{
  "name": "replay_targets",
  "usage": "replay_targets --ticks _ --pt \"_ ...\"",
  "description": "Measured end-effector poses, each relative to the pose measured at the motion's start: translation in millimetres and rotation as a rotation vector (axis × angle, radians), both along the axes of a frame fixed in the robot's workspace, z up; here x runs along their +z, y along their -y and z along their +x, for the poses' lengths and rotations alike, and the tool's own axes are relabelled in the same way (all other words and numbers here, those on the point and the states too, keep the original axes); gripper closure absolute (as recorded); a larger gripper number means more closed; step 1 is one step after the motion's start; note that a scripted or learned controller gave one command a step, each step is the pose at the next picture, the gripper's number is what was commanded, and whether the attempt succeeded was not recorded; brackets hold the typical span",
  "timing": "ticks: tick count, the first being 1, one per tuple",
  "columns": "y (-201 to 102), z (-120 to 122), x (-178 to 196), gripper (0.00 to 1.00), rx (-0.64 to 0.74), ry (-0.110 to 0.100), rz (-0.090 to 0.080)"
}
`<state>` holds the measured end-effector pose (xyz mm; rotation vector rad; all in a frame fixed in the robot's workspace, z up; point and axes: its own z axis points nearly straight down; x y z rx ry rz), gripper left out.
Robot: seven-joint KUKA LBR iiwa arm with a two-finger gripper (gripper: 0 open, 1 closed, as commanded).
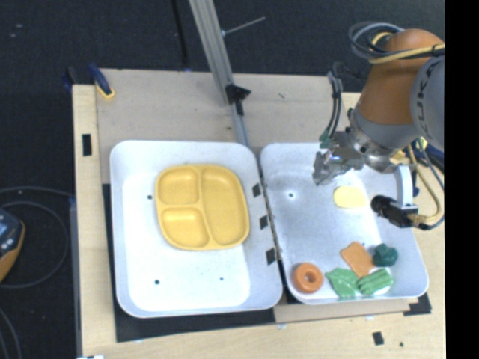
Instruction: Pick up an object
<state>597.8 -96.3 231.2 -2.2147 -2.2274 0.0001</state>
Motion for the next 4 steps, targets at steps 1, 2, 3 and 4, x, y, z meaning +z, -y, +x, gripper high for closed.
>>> replay_targets --ticks 1,2,3,4 --pt "-44.5 -11.5 8.2 1.00 0.001 0.002 0.001" --pt "-88.3 -31.2 18.7 1.00 0.002 0.001 0.002" --pt "-136.2 -43.9 10.6 1.00 0.002 0.000 0.001" --pt "-178.9 -77.5 4.7 1.00 0.001 -0.001 0.001"
